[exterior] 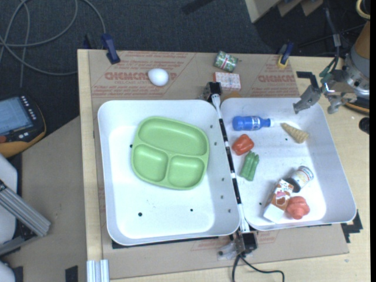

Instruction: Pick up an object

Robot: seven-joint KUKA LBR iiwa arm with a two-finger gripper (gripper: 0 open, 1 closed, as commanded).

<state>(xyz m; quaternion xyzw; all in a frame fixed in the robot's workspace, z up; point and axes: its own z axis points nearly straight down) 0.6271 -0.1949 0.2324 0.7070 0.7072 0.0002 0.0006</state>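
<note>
White plastic bins sit side by side, and nothing is lifted yet — the gripper (317,98) hovers over the far right corner of the right bin (335,169), its fingers (305,103) apart and holding nothing. The pickable objects all lie in that bin: a blue bottle (249,123) near the far wall, a tan cone (295,132) just beside it and closest to the gripper, a red pepper (242,144) and a green pickle (250,165) by the centre divider, and a small jar (301,175), a carton (281,196) and a red tomato-like piece (298,207) crowded together at the near end. By my reading, the whole grasp is still ahead. The cone has bare floor around it — easier than the near cluster. The left bin (117,204) holds a green divided tray (170,153).
</note>
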